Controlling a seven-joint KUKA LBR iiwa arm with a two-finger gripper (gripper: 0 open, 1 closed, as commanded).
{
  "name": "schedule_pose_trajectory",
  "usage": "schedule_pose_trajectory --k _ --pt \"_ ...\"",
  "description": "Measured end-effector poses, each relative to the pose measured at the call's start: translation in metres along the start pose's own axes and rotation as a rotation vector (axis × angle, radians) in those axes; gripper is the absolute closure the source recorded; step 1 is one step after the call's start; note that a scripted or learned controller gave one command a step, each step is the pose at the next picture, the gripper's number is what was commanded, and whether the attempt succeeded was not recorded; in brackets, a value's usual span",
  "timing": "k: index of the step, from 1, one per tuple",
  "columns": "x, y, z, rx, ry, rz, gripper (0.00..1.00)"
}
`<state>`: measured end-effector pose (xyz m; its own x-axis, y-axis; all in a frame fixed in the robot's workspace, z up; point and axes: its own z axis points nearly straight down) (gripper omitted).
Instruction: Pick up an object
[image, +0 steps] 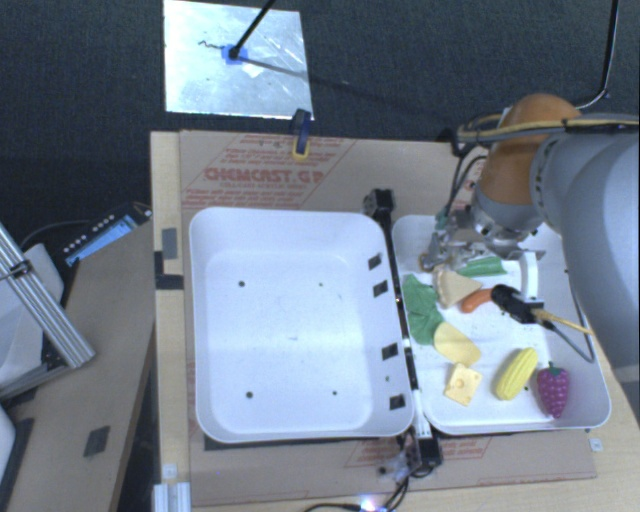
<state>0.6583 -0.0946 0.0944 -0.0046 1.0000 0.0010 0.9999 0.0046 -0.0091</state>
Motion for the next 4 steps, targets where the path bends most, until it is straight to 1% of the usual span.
schedule_pose_trajectory --k 1,2,3,4 --pt "0.097 -0.005 -0.097 -0.02 0.003 -0.009 1.0" --pt "0.153 0.011 -0.133 -0.017 0.002 -0.006 1.0" --pt "0.22 0.01 -0.181 -0.016 0.003 -0.006 1.0" --pt "0.305 0.009 -0.217 -0.015 0.004 -0.008 1.0"
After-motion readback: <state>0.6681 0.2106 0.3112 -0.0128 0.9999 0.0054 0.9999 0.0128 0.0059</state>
